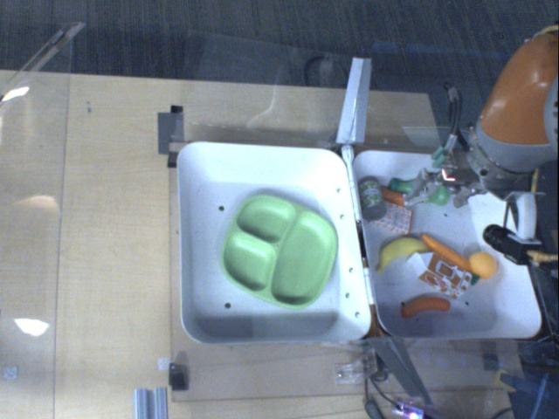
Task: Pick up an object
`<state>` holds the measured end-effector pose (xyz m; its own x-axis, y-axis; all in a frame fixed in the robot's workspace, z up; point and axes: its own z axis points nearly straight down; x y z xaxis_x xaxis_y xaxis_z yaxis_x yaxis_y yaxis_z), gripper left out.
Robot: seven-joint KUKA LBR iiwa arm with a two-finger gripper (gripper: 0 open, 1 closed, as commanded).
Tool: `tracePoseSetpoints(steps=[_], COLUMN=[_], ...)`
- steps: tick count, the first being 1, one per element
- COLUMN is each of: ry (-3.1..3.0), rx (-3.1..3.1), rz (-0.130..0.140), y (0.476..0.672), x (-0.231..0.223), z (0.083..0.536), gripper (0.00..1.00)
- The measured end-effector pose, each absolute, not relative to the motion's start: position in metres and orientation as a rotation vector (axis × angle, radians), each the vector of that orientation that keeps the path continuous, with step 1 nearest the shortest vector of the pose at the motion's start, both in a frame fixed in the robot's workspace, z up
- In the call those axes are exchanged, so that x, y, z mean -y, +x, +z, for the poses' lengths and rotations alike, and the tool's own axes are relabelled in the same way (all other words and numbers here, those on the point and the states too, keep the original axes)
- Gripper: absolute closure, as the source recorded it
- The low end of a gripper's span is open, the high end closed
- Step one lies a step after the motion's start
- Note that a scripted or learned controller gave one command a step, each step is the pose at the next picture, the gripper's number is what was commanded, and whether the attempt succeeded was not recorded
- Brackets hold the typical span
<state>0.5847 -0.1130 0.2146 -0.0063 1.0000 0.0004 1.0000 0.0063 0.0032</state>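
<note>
Pale wood forms the bench [87, 234], with dark carpet beyond its far edge and two shallow white bins set side by side on it. A metal divider post [354, 103] rises at the seam between them. Lying in the left bin [201, 304] is a green sectioned plate [279, 250], turned at an angle near the bin's middle.

Clutter fills the right bin [515, 317]. Close to its left wall stands a small dark can [372, 197]. A yellow banana [402, 250] curves near the centre, with a carrot [445, 251] slanting just beside it and an orange fruit [482, 264] touching the carrot's lower end. A patterned orange-and-white packet [444, 278] lies under the carrot, and a red sausage [425, 305] rests nearer the front. A small green item sits at the back, partly hidden.

From the right comes the grey arm, its orange band [522, 85] large at the frame's edge. The gripper [439, 182] hangs low over the back of the right bin, amid the green item and cables; whether its fingers are apart or together cannot be told.
</note>
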Motion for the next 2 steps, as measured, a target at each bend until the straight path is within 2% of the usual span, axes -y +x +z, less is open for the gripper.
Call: tracePoseSetpoints(steps=[1,2], ry=[2.034,2.199], rx=[-2.385,-2.197], rz=[0.001,0.015], y=[0.625,0.63], x=[0.117,0.124], z=[0.128,0.105], gripper=[0.0,0.0])
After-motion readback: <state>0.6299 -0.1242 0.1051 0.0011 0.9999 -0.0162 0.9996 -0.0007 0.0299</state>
